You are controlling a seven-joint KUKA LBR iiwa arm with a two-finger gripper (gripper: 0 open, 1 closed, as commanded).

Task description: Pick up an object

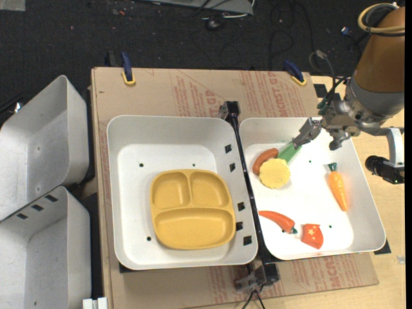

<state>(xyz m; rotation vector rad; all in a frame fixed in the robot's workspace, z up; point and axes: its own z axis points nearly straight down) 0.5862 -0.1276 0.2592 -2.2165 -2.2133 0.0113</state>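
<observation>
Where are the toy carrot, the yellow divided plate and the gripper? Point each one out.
toy carrot (338,190): camera view, middle of its orange body.
yellow divided plate (192,231): camera view, floor of its large front compartment.
gripper (313,129): camera view, between its fingertips.

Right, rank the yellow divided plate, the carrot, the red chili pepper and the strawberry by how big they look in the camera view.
1. Yellow divided plate, by far the largest.
2. Carrot.
3. Red chili pepper, close to the carrot in length but thinner, so that order is unsure.
4. Strawberry, the smallest.
</observation>
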